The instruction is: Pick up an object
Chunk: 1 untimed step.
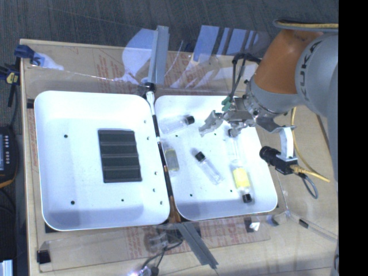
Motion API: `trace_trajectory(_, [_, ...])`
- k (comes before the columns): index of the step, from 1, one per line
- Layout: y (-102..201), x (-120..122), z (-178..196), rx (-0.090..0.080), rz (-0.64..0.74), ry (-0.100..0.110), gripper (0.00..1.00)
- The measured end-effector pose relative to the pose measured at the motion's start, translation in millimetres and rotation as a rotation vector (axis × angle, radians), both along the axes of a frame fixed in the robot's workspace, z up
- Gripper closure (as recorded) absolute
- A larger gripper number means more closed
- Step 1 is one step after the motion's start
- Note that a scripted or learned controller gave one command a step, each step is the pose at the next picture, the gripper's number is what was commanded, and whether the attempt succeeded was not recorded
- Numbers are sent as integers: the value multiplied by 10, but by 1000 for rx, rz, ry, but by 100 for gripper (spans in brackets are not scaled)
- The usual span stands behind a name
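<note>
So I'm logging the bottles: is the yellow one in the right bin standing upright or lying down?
Lying down. The yellow bottle rests lengthwise on the right bin floor, black cap pointing toward the near edge.

My bench (75,243) carries two white bins: one (261,203) right under my claw (221,122), the other (52,154) well beyond it.

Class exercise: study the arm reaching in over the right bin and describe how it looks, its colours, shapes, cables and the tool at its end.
The arm is bulky and rounded, with grey casing and a broad orange band above the wrist. Thin dark cables loop beside the wrist. The tool is a small cluster of silvery-grey metal parts.
</note>
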<state>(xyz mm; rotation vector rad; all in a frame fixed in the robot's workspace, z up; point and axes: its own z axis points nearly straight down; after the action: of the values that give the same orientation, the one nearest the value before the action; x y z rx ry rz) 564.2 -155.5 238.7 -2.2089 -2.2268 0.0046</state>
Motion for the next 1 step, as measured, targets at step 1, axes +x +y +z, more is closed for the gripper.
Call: trace_trajectory(1, [-498,22,-633,-1,36,0,0])
